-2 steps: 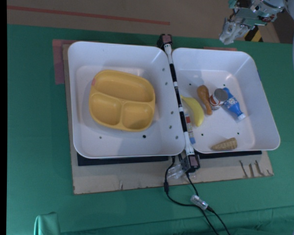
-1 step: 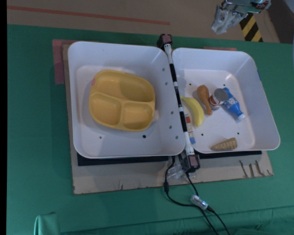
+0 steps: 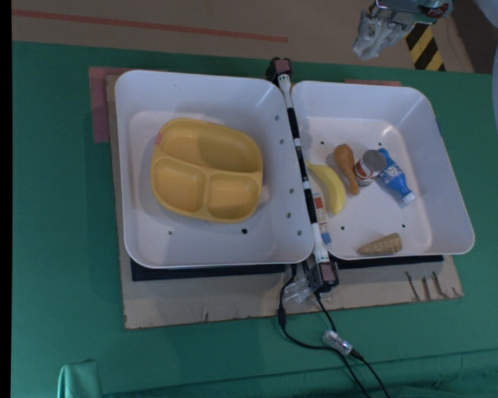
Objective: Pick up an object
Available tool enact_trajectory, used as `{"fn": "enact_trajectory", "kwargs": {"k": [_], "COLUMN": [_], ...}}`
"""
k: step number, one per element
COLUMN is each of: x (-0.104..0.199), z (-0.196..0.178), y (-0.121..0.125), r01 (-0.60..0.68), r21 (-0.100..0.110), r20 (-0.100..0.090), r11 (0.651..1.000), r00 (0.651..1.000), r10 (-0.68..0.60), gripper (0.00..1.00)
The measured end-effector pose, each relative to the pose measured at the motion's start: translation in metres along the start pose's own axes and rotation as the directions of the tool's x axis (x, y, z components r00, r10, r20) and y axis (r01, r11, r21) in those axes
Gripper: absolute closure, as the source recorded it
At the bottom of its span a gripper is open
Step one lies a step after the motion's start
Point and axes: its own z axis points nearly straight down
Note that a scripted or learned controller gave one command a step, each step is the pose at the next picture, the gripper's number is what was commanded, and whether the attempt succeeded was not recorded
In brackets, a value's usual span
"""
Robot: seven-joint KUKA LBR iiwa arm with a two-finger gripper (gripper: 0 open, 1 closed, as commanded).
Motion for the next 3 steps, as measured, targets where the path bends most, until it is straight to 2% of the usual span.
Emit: {"fn": "enact_trajectory", "kwargs": {"k": [1,3], "x": [0.014,0.096], "z": [-0.002,-0.023], "y": [0.0,0.0], "r01": [0.0,0.001], "r21": [0.0,-0.001], "r20": [0.001,-0.002], "r11": [1.0,1.0], "r00": [1.0,1.0], "r10": [0.0,-0.001], "gripper": [1.0,1.0]}}
